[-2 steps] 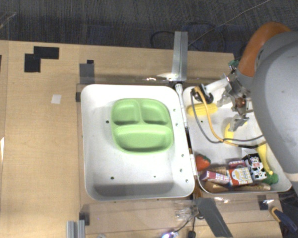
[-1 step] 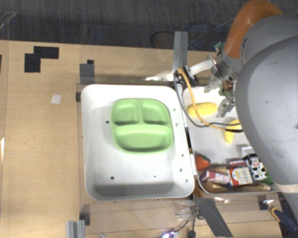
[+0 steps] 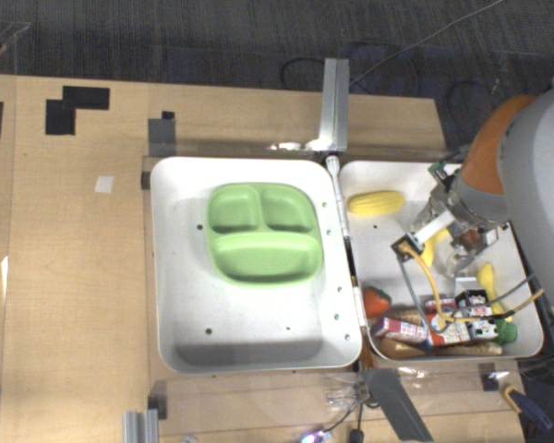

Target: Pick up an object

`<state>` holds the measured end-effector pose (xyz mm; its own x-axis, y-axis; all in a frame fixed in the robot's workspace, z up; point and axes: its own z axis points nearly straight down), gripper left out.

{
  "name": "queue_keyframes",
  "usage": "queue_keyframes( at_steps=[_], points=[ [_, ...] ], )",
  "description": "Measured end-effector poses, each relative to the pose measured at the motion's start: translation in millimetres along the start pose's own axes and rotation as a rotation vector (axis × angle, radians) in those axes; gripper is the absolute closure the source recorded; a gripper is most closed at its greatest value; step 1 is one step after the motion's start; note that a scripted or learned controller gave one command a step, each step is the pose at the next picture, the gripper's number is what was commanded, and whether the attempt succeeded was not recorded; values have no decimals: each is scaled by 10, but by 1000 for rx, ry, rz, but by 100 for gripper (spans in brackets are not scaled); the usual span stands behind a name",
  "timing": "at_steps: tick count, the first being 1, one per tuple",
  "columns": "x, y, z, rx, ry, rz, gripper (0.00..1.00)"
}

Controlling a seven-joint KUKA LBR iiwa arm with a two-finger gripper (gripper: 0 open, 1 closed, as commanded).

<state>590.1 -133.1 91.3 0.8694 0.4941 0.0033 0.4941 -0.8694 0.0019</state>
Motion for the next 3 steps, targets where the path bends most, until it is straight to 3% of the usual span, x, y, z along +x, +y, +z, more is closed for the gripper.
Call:
queue_keyframes(
  at_steps=[1, 2, 3],
  points=[
    [480, -273, -464, 1, 0, 250, 0],
    [499, -281, -572, 1, 1, 241, 100],
    [916, -192, -945, 2, 1, 313, 100]
  ],
)
